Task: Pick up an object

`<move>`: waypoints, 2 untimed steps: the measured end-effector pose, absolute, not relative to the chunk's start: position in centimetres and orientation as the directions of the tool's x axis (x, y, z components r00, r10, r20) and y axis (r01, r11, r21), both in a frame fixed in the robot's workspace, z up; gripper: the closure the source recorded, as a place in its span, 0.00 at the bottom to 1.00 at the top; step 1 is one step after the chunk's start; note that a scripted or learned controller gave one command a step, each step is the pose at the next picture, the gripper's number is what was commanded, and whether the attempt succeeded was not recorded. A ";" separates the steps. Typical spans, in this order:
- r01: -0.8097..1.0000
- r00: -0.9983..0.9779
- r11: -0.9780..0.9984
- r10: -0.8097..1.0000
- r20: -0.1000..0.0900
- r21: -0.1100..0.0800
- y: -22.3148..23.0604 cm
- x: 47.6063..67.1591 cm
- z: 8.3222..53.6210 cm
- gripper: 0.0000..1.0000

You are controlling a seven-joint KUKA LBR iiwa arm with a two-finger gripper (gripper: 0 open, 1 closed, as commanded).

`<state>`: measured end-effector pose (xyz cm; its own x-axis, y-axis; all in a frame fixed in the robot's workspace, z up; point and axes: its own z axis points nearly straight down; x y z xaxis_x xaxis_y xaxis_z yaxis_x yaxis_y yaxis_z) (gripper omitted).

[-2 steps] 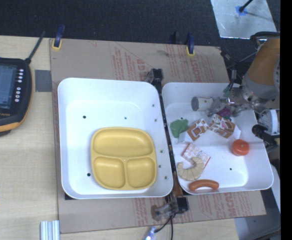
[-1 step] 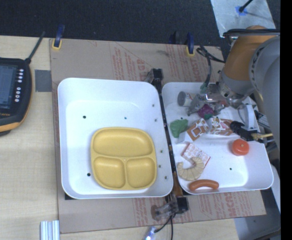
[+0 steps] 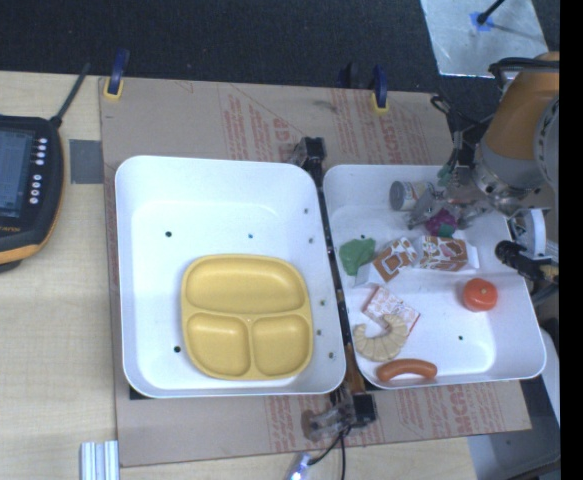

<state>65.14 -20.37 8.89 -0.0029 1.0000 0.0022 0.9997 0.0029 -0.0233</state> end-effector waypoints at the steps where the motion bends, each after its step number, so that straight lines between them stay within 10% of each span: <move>1: 1.000 -0.005 0.005 1.000 0.004 -0.023 -21.2 65.2 8.9 0.00; 2: 1.000 -0.008 0.008 1.000 0.003 -0.021 -21.2 65.3 10.0 1.00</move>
